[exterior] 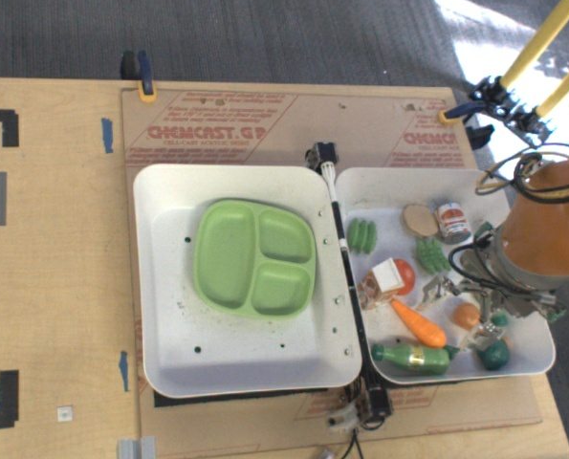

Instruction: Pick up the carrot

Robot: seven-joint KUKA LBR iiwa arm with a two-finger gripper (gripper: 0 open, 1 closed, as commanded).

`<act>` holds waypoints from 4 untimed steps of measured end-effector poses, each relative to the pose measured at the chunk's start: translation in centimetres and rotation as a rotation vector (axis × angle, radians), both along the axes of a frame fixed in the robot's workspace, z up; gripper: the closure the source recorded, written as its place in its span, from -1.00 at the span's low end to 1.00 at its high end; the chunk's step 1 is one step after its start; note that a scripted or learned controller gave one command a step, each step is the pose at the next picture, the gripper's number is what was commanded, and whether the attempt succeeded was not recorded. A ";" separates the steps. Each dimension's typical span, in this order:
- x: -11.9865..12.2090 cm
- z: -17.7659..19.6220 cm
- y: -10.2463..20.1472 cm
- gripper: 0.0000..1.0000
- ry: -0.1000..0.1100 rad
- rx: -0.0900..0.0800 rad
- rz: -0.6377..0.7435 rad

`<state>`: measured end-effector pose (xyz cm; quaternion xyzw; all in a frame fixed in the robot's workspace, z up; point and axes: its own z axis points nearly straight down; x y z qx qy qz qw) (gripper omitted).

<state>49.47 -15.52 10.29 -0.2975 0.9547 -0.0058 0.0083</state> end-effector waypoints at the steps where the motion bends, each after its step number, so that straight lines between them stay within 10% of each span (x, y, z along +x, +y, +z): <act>1: -0.2 -1.1 5.4 -1.00 0.008 -0.001 -0.291; 2: 6.1 -1.3 -0.1 -1.00 0.010 0.017 -0.717; 3: -0.1 -1.0 5.8 -1.00 -0.007 0.011 -0.463; 4: 0.6 -1.2 4.9 -1.00 0.013 0.017 -1.041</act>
